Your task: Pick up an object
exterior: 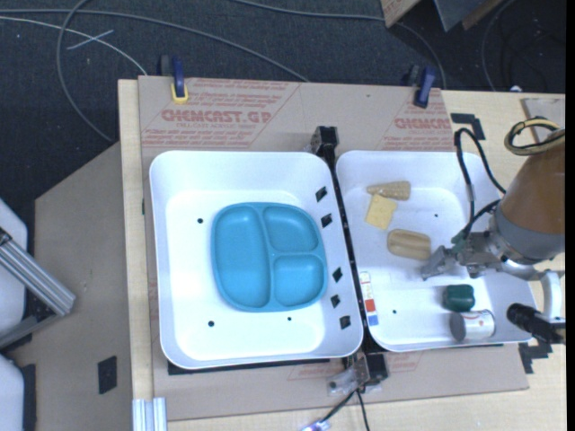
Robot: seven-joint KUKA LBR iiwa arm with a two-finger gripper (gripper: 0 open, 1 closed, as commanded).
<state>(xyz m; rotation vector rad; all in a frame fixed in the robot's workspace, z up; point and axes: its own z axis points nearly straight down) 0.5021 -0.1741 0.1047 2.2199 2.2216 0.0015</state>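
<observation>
The right bin (395, 326) holds several small objects. A tan bar (388, 190) and a yellow square piece (381, 211) lie at its far side. A tan oblong block (409, 243) lies in the middle. A dark green block (459, 296) and a white-and-grey cylinder (473, 324) rest near the front right. My gripper (455, 263) hangs over the right bin, just above the green block and to the right of the tan oblong block. It is open, with nothing between its fingers.
The left bin (180, 312) holds a blue compartment plate (268, 255). A row of black clips (329, 241) runs along the divide between the bins. Black cables (467, 164) loop over the right bin's far right corner.
</observation>
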